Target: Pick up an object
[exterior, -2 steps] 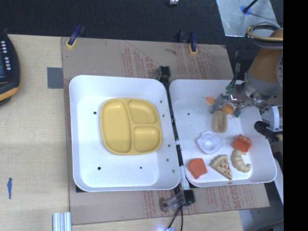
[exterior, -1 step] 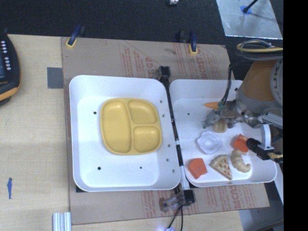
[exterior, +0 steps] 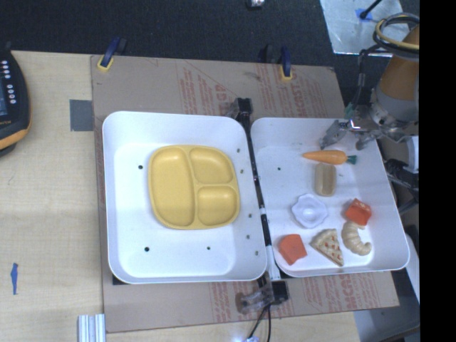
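The right bin [exterior: 285, 137] holds several toy foods. An orange carrot [exterior: 324, 157] lies near its far side, with a beige cylinder [exterior: 325, 182] just in front of it. Closer to the front are a white ruffled cup [exterior: 309, 211], a red piece [exterior: 358, 211], a tan croissant-like piece [exterior: 355, 238], a pizza slice [exterior: 328, 246] and a red-orange block [exterior: 291, 249]. My gripper [exterior: 349, 135] hangs over the bin's far right part, just above and behind the carrot. Its fingers are spread and nothing sits between them.
The left bin [exterior: 128, 248] holds a yellow divided plate [exterior: 193, 187]. A black clamp [exterior: 244, 107] sits between the bins at the back, and blue clips [exterior: 286, 68] hold the cardboard sheet. A control pendant [exterior: 11, 98] lies at the far left.
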{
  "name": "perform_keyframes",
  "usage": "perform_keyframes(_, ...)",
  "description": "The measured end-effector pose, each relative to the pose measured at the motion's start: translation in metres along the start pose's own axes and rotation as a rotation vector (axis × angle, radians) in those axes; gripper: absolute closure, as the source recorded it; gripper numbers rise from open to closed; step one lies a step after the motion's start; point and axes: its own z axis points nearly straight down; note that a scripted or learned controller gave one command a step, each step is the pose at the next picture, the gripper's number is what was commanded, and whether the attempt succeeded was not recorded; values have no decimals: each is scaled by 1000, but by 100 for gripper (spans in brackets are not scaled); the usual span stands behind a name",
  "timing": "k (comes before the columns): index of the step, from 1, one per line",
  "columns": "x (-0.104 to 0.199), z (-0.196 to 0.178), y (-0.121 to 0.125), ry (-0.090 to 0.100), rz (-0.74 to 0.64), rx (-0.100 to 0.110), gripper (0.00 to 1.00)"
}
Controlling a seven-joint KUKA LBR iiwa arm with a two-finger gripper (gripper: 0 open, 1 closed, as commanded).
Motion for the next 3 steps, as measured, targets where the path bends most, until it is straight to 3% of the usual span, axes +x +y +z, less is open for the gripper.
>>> perform_keyframes(1, 26, 34, -80, 9, 4, 21, 0)
perform_keyframes(2, 1, -15, 0, 1, 0, -1, 0)
perform_keyframes(3, 4, 35, -74, 8, 4, 20, 0)
